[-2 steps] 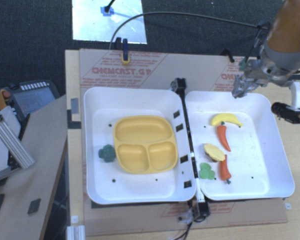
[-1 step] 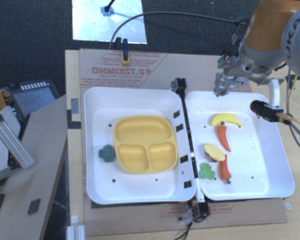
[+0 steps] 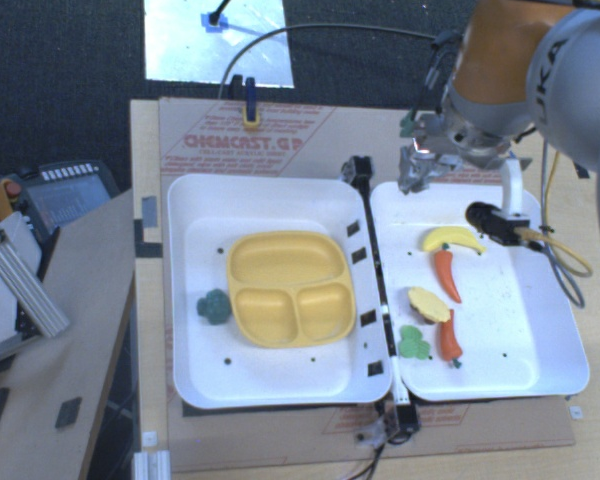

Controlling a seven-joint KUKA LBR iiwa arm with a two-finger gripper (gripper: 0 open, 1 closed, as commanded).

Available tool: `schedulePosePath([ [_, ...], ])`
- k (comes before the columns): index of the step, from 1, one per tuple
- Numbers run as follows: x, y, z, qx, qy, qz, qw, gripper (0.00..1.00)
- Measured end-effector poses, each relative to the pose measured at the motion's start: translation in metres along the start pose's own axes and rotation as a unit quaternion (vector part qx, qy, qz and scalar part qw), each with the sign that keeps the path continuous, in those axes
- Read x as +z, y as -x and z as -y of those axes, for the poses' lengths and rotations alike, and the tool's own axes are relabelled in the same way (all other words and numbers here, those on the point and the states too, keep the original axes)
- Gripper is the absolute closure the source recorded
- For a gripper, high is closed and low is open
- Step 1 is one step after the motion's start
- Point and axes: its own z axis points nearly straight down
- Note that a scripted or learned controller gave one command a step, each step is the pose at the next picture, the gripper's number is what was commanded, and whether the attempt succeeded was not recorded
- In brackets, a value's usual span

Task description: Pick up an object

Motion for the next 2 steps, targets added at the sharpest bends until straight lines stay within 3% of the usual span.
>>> schedulePosePath([
  [1,0.012,-0.057,0.014,0.000,-0.001,0.000,1.0000,1.00],
  [2,0.030,-0.109,0.012,0.000,-0.001,0.000,1.0000,1.00],
])
